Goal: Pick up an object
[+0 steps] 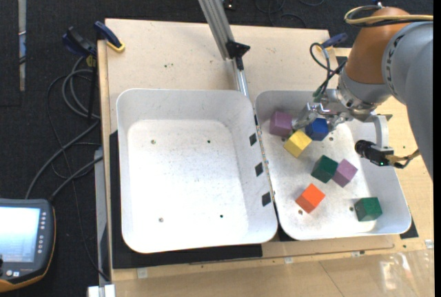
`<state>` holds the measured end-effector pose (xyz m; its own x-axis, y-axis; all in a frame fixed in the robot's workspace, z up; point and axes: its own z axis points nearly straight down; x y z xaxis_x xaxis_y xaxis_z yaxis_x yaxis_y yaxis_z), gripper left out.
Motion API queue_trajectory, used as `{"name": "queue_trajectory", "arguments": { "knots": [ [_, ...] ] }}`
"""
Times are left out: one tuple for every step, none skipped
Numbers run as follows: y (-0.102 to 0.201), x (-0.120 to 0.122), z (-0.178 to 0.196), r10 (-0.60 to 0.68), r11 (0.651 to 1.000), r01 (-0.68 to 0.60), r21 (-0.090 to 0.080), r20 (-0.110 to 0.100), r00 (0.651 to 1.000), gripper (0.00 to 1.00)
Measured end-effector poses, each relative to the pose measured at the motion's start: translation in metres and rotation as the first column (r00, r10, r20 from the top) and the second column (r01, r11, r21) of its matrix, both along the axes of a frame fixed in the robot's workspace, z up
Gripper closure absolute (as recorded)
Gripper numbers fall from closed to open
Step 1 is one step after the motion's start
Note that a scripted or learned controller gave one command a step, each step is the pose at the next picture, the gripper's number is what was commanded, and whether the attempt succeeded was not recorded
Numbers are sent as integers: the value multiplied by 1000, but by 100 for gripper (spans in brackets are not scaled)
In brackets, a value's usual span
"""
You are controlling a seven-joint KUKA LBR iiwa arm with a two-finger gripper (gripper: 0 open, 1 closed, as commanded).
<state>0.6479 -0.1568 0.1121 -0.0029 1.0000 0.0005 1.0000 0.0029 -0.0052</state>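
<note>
My gripper (321, 118) is low in the upper part of the right bin (386, 182), directly over a blue cube (318, 129) and hiding that cube's top edge. A yellow cube (298, 143) lies just left of and below the blue one, and a purple cube (280, 123) sits further left near the bin's wall. Lower in the same bin are a dark green cube (324, 169), a lilac cube (345, 171), an orange cube (310, 198) and another green cube (368, 209).
The left bin (131, 151) stands beside the right one, sharing a raised rim down the middle. A slanted metal pole (210, 3) comes down to the bins' back edge. Cables and a clamp (103, 34) lie at the bench's left corner.
</note>
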Motion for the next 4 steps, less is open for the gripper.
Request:
{"name": "queue_trajectory", "arguments": {
  "knots": [
    [-1, 2, -14, -1, 1000, 1, -3, 11, 1000, 0],
    [0, 1, -5, -1, 1000, 1, -2, 9, 1000, 100],
    [-2, 11, 41, 0, 1000, 0, -2, 10, 1000, 100],
    [-11, 10, 91, -3, 1000, 3, -3, 12, 1000, 100]
  ]
}}
